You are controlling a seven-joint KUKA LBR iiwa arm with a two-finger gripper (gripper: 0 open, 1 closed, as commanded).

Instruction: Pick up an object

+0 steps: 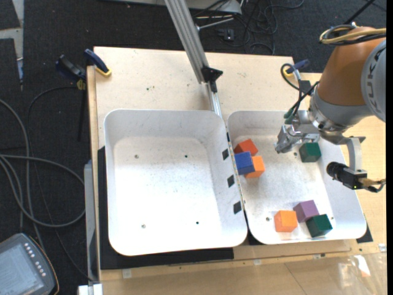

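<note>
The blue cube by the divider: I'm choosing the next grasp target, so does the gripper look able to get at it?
Probably only from above. The blue cube sits in the right bin with orange cubes touching it behind and beside. The gripper hovers nearby, nothing between.

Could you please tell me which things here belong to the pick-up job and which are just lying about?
Job: gripper; green block beside it; blue block; orange blocks; purple block; dark green block; right bin.

Lying about: left bin; clamps; cables.
</note>
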